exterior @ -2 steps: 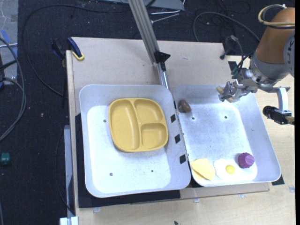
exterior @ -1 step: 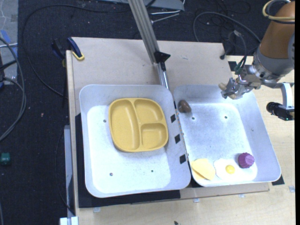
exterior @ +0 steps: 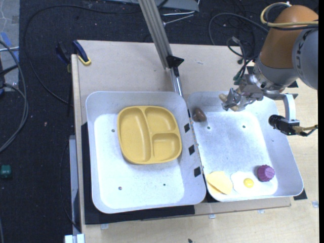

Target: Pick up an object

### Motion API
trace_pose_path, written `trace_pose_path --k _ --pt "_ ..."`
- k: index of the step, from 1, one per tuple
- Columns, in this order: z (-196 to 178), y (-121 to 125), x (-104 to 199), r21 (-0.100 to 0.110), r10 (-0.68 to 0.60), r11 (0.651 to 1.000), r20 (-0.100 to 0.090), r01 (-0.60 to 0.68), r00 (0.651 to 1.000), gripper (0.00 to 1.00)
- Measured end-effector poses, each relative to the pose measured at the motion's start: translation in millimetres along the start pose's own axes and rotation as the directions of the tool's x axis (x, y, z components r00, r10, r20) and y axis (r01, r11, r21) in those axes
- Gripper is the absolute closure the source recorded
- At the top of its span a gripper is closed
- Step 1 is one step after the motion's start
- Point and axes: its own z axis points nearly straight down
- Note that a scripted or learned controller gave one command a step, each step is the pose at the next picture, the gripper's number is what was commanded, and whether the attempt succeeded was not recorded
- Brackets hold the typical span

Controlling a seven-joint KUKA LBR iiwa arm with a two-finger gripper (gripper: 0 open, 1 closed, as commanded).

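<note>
Four light toy foods wait; gripper (exterior: 234, 101) at two o'clock, jaw state unclear; purple piece (exterior: 265, 173) looks rigid, graspable sideways.

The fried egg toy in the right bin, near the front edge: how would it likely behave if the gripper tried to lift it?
The fried egg lies flat and thin, so fingers may struggle to get under it. It looks like light plastic, likely to slide if nudged. The purple object and yellow slice crowd it.
</note>
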Motion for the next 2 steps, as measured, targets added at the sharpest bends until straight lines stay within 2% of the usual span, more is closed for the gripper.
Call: trace_pose_path --k 2 --pt "-25 -19 101 -0.001 -0.001 1.000 -0.001 0.001 1.000 1.00"
